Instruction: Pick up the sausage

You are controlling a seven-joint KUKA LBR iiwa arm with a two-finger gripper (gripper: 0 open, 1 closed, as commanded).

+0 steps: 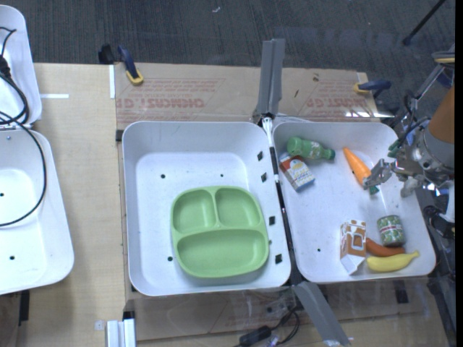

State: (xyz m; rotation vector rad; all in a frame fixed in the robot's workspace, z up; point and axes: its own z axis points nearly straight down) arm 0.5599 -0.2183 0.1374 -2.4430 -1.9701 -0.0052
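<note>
The sausage (383, 249) is a short red-orange piece lying in the front right corner of the right bin (318, 215). It is wedged between a small orange-and-white carton (352, 243), a green-labelled can (391, 230) and a yellow banana (393, 262). My gripper (391, 181) hangs over the right side of that bin, behind the can and just right of an orange carrot (356, 165). Its fingers (375, 177) stand open with nothing between them. It is well apart from the sausage.
A green bottle (309, 149) and a small red-and-white carton (297, 173) lie at the back left of the right bin. The left bin (145, 194) holds a green divided plate (219, 231). A grey divider post (271, 78) stands between the bins.
</note>
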